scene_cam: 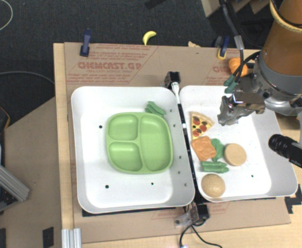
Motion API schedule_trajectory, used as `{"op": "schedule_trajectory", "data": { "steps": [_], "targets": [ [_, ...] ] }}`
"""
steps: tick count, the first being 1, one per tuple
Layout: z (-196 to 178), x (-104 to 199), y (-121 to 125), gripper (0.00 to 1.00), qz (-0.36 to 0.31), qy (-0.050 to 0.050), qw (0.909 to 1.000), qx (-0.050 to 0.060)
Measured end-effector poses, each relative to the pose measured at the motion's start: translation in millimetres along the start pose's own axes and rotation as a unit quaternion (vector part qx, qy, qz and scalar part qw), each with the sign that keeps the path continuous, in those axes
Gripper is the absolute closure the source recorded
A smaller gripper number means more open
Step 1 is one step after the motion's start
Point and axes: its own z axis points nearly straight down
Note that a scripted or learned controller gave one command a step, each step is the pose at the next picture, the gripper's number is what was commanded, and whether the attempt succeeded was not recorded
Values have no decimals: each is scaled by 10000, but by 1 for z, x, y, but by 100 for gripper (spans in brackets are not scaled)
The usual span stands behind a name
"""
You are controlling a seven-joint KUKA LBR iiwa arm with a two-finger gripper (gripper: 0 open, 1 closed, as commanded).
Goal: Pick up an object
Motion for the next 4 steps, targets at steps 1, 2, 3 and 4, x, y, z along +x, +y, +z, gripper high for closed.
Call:
{"op": "schedule_trajectory", "data": {
  "steps": [1, 2, 3, 4],
  "targets": [
    [155, 40, 0, 100, -25, 5, 10000, 32],
    [2, 34, 3, 100, -22, 22, 9999, -153],
    [-86, 83, 0, 100, -46, 29, 9999, -128],
    [-91, 81, 0, 100, -23, 8, 10000, -85]
  ]
}}
